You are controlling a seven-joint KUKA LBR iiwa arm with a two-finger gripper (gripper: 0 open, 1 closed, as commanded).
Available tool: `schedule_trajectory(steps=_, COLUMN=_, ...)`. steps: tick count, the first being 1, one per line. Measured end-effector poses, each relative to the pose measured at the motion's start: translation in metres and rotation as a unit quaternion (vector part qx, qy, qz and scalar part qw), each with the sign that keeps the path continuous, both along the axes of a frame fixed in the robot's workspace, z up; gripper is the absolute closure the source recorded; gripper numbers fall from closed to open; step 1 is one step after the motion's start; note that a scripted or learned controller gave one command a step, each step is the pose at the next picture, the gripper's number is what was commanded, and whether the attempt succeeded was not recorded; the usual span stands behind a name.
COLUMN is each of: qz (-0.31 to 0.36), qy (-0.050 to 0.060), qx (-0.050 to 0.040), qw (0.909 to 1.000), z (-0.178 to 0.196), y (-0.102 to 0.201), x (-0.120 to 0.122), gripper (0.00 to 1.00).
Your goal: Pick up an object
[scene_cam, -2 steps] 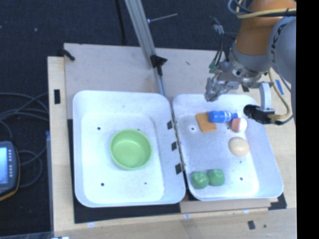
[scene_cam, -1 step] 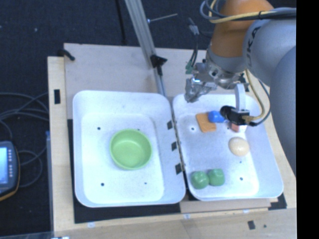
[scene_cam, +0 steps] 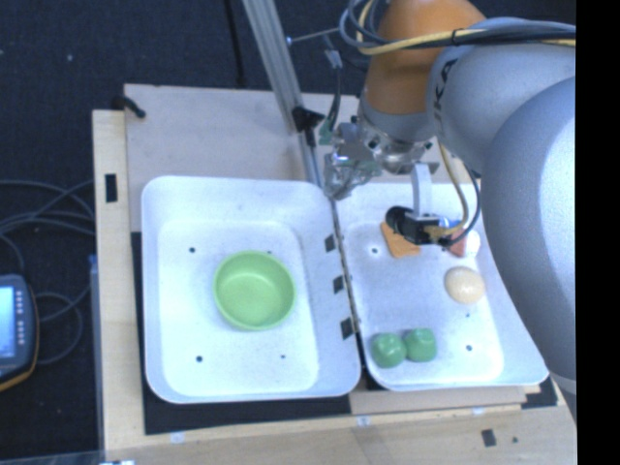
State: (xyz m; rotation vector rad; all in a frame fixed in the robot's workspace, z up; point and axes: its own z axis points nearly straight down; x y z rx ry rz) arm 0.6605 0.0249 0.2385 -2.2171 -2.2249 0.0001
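Pick not yet made: every candidate obj lying in a bin, none lifted.

View-right bin (scene_cam: 426,298): orange piece (scene_cam: 400,243) toward the back, small red-white item (scene_cam: 467,244) near it on the arm side, pale egg-shaped obj (scene_cam: 464,285) just in front of that, two green lumps (scene_cam: 405,346) touching each other at the front. View-left bin (scene_cam: 184,221): green bowl (scene_cam: 254,289) upright, approx centre, on its own. Gripper (scene_cam: 341,177) up at the back, over the seam where the two bins meet, nearest the orange piece but apart from it. Open or closed: can't tell from this angle; nothing visibly in its grasp. Bins side by side on bench (scene_cam: 114,376). Judged progress: approach stage at most. Left to do: settle on a target, descend, close, lift clear.
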Motion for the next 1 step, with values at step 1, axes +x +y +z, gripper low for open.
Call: schedule_trajectory(steps=1, qz=0.000, qy=-0.001, qx=0.0002, qw=1.0000, z=0.0043, y=0.0408, x=0.0166, gripper=1.00)
